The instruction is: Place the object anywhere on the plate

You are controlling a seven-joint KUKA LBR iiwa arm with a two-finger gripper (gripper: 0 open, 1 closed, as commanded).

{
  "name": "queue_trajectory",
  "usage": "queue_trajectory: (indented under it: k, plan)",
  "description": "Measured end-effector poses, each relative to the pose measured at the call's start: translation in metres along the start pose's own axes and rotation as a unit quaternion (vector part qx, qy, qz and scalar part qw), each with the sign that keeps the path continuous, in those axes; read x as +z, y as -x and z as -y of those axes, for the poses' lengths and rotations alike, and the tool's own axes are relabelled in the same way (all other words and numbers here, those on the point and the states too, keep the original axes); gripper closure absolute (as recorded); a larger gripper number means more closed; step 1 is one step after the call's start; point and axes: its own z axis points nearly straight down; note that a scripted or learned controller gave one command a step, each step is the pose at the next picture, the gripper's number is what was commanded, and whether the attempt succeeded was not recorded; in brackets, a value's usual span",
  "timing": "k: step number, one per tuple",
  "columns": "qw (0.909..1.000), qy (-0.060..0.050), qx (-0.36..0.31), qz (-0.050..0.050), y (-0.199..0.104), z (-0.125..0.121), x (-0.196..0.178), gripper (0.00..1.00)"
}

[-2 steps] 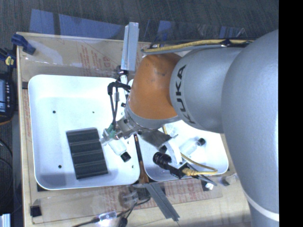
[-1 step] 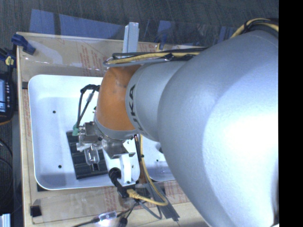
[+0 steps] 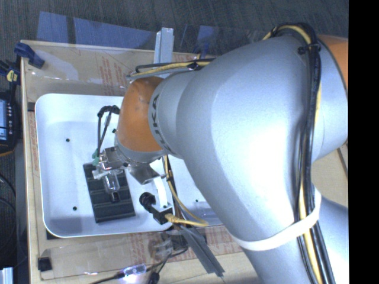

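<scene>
Low, hand (image 3: pixel 110 181) over black object (image 3: pixel 111 201); white bin (image 3: pixel 54 158).

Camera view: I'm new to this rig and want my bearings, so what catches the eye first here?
The big grey arm takes up the right and middle, its orange band near the centre. Below that band, the dark end effector sits low over the white bin on the left. Yellow and black cables trail along the arm.

I see open floor in the bin (image 3: pixel 56 158) at left and upper left; the arm (image 3: pixel 237 135) blocks its right side, and the gripper (image 3: pixel 109 182) crowds the lower middle.
</scene>
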Motion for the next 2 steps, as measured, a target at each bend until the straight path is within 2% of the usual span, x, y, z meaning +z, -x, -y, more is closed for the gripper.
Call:
queue_trajectory:
  k: [1, 2]
  plan:
    - [0.9986, 0.008, -0.053, 0.003, -0.009, 0.045, 0.0, 1.0]
    - [0.9906, -0.002, -0.137, 0.002, 0.035, 0.065, -0.096, 1.0]
